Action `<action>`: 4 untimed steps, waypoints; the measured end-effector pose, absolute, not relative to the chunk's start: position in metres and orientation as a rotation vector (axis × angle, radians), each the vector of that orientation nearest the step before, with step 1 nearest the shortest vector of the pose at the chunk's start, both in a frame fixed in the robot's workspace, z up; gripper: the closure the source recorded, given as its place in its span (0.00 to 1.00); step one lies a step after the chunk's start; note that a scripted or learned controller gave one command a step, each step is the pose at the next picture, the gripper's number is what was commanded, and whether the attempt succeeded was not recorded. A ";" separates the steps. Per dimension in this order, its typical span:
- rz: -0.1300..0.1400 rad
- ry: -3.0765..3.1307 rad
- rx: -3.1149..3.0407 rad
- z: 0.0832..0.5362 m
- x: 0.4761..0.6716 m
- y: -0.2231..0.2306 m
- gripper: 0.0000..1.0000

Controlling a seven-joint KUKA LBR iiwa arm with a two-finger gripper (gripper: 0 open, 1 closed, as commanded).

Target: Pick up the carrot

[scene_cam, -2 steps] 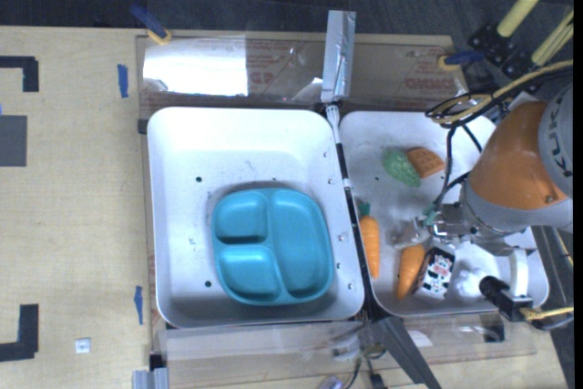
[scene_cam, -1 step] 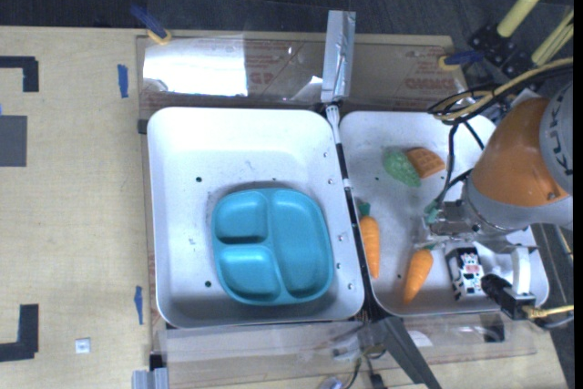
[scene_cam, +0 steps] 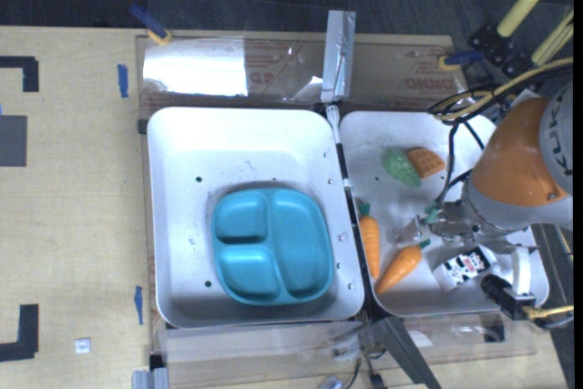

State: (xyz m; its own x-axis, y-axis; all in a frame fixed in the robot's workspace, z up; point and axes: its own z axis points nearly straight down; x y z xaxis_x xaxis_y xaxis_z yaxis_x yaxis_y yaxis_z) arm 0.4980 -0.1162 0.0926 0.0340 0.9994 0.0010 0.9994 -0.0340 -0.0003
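My gripper (scene_cam: 435,228) hovers in the right bin (scene_cam: 414,301) just above the thick end of a carrot (scene_cam: 401,267), which lies slanted down toward the left wall (a second carrot (scene_cam: 370,246) lies there), and its opening I cannot tell.

The right-hand shallow white bin (scene_cam: 364,130) is crowded: two orange toy carrots (scene_cam: 398,268) lie close together by the dividing wall, a green lump (scene_cam: 399,167) and orange piece (scene_cam: 425,162) sit toward its far side, leaving bare floor mid-bin. A blue sectioned plastic tray (scene_cam: 271,243) takes up most of the left bin's (scene_cam: 182,141) floor.
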 end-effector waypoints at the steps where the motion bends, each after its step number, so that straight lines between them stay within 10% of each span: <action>1: -0.005 -2.326 -2.125 0.087 0.483 -0.103 0.00; 2: -0.003 -2.322 -2.124 0.094 0.483 -0.103 1.00; 3: 0.007 -2.078 -2.350 0.181 0.479 -0.044 1.00; 4: 0.010 -2.076 -2.350 0.181 0.479 -0.045 0.00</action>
State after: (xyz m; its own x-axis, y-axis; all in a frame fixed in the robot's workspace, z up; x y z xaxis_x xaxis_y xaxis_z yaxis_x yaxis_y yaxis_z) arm 0.4787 -0.0446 0.1806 0.1237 0.9923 -0.0010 0.9923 -0.1237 -0.0087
